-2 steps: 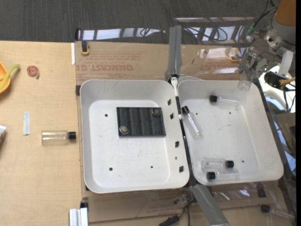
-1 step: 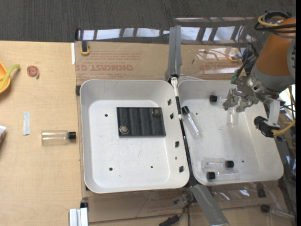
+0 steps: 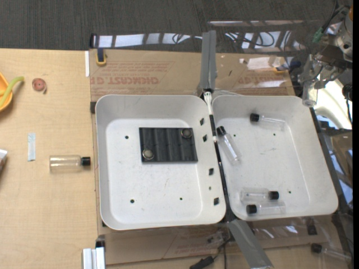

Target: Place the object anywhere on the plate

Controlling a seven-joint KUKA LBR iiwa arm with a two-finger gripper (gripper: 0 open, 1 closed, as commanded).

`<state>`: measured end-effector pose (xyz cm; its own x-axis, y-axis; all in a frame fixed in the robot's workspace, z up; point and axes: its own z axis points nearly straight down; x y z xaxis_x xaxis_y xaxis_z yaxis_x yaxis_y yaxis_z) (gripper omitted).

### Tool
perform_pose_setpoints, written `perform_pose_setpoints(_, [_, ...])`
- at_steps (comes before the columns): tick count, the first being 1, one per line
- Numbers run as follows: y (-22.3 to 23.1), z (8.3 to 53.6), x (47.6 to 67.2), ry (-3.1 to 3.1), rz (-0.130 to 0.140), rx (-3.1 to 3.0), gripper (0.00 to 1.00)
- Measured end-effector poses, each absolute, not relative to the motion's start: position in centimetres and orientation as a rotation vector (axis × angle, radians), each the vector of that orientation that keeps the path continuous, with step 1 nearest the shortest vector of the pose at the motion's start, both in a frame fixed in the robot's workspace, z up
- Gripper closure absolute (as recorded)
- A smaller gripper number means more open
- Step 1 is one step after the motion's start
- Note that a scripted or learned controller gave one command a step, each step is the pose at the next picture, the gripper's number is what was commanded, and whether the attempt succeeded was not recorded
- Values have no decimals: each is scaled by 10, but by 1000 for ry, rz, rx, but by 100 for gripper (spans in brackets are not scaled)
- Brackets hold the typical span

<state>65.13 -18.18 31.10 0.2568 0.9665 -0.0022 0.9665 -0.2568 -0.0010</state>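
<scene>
Four clear vials (image 3: pixel 227 144) with black caps lie in the right bin (image 3: pixel 322 172); the dark grooved plate (image 3: pixel 167 144) sits in the left bin (image 3: pixel 104 167). The cardboard (image 3: pixel 132 74) reads "CHEMCAST", upside down. Whether the gripper (image 3: pixel 314 91) is apart or together, I cannot tell.

A light wooden tabletop (image 3: pixel 50 206) fills the left side, with dark grey carpet (image 3: pixel 146 7) beyond its far edge. Flattened brown cardboard (image 3: pixel 134 74) with printed lettering lies under the bench area, far to the left of the gripper. A grey metal post (image 3: pixel 208 60) stands upright at the centre. A clear plastic screen (image 3: pixel 263 43) reflecting room light stands just left of the gripper.
</scene>
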Motion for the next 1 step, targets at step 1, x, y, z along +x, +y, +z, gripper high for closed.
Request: perform_pose_setpoints(1, [-97,264,600,1993,-6,2431,100])
